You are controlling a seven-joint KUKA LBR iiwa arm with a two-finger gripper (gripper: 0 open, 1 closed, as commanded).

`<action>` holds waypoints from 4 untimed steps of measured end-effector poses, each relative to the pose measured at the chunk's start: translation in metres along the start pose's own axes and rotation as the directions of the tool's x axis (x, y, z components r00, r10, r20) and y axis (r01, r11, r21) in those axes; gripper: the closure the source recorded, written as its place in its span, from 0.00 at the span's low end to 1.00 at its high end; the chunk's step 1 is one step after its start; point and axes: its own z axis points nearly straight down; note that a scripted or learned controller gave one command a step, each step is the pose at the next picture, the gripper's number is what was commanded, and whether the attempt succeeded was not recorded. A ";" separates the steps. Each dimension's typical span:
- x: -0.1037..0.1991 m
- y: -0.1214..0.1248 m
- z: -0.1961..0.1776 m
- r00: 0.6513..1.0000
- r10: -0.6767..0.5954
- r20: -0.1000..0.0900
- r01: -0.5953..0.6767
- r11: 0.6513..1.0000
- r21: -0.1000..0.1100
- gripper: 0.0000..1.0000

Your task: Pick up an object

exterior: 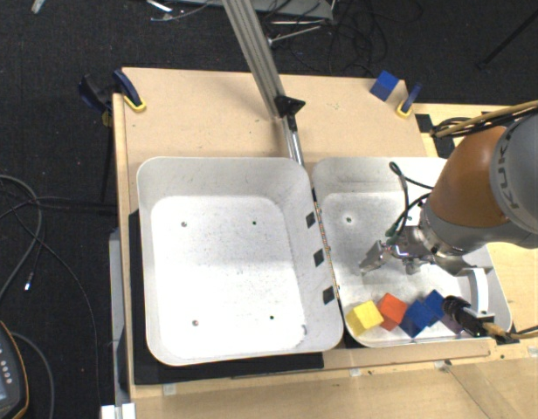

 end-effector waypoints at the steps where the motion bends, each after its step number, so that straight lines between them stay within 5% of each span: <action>1: 0.023 -0.030 0.012 1.000 0.001 0.004 -0.001 1.000 -0.007 0.00; 2: 0.102 -0.006 -0.040 1.000 0.003 0.001 -0.003 1.000 -0.002 0.00; 3: 0.163 -0.037 -0.089 1.000 -0.009 0.000 0.009 1.000 -0.008 0.00; 4: 0.160 -0.036 -0.097 1.000 -0.005 0.003 0.005 1.000 -0.007 1.00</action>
